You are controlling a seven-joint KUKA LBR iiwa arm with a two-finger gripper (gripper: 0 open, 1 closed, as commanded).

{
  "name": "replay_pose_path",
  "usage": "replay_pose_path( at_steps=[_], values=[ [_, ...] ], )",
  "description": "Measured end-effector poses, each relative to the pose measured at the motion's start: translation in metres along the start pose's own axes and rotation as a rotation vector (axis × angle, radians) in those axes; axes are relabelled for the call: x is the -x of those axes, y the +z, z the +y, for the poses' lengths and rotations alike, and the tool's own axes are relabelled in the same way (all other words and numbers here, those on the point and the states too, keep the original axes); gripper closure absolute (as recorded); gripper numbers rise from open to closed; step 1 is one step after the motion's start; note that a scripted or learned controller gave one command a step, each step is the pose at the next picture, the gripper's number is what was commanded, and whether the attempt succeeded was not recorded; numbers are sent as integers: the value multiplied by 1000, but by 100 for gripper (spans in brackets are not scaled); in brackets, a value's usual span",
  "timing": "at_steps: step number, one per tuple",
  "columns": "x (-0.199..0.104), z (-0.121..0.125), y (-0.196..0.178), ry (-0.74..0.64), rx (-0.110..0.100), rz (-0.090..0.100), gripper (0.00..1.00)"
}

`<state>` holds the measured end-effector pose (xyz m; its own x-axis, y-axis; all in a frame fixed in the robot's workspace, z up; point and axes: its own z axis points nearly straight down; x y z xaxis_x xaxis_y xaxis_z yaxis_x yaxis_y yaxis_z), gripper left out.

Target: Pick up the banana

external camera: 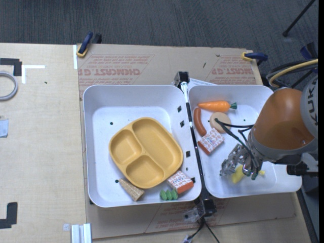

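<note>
Banana [237, 175] lies in the right bin [283, 185], near its front edge, a yellow piece showing just under the end effector [241, 167]. You can see the arm [281, 123] reaching in over that bin's right side, its orange band above the wrist covering much of the bin's middle. The end effector sits right on the banana, but you cannot tell from this slant whether it is released or clenched, or whether the fruit is between its tips at all.

Along the right bin's left edge lie a sausage [199, 121] and a red-and-white block [210, 142]; a carrot [216, 106] lies by the back edge. All stand clear of the banana, so nothing should snag.

To do this step well, straddle the banana across its narrow width, close squarely and lift straight up. Judge the grasp only once the fruit leaves the bin floor. The left bin's yellow tray [146, 152] plays no part.
</note>
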<state>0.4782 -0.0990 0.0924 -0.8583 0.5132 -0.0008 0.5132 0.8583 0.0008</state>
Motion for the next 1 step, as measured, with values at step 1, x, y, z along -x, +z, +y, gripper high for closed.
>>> replay_pose_path(
  at_steps=[1],
  values=[
    [1,1,-10,3,2,-3,100]
  ],
)
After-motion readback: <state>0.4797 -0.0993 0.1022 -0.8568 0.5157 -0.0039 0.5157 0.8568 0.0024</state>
